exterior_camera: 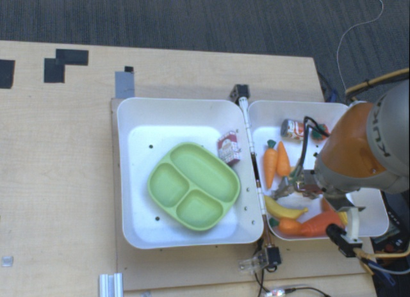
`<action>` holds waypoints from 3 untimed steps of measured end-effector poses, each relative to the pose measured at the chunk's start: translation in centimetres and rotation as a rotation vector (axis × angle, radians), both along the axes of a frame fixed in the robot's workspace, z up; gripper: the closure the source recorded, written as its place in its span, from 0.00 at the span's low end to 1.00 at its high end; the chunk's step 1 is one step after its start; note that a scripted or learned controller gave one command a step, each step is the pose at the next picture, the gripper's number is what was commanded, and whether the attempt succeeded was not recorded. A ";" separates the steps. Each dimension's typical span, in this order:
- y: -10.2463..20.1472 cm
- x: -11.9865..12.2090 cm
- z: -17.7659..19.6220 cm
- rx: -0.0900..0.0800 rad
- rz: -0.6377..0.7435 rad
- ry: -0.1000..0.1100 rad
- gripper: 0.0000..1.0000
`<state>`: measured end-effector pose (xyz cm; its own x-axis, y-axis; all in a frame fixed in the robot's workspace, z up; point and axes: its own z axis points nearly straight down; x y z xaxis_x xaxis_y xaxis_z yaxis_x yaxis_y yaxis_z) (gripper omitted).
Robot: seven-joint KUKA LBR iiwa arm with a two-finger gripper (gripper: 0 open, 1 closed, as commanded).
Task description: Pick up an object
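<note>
The gripper (285,190) hangs low in the right bin (269,113), just above the banana (284,210) (beside two carrots (275,161)). Whether its jaws are released or clenched, one cannot tell.

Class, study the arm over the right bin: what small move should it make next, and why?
Probably lower the tool a little onto the banana. It hangs just above the banana's upper end, with two carrots beside it, and nothing visible is held between its fingers.
</note>
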<state>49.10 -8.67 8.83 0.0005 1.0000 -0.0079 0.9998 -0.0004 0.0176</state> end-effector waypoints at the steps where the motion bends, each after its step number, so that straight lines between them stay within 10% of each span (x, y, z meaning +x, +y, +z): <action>1: 0.1 0.2 1.1 0.003 0.003 -0.003 1.00; 2: 0.1 0.2 1.1 0.003 0.003 -0.002 0.00; 3: 0.2 0.4 2.2 0.003 0.005 -0.006 1.00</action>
<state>49.45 -8.47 11.00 -0.0043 1.0000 -0.0047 0.9997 0.0044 0.0237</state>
